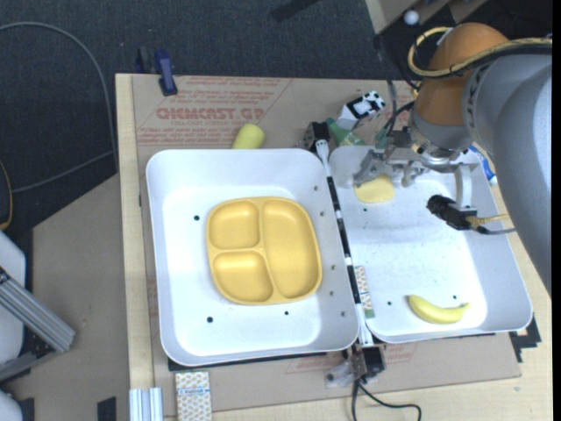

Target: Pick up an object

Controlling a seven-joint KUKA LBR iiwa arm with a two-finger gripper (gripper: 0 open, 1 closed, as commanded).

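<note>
My hand (383, 172) sits low at the far left corner of the right bin (491, 270), right over a pale yellow lemon-like piece (377, 191) that lies on the bin floor there. I see the metal fingers (365, 172) spread on either side of the top of that piece, but I cannot tell whether they are clamped on it or merely resting above it. The grey arm (517, 121) with its orange band (451, 77) comes in from the right above the hand. Nearer me in the same bin, a yellow banana (436, 309) lies close to the front rim, well apart from the hand. In the left bin (175, 261) a yellow divided plate (262, 250) with three compartments rests flat in the middle. On the bench (210, 103) behind the left bin lies a small yellow object (249, 136), and farther left near the bench edge a blue clip (165, 73).
</note>
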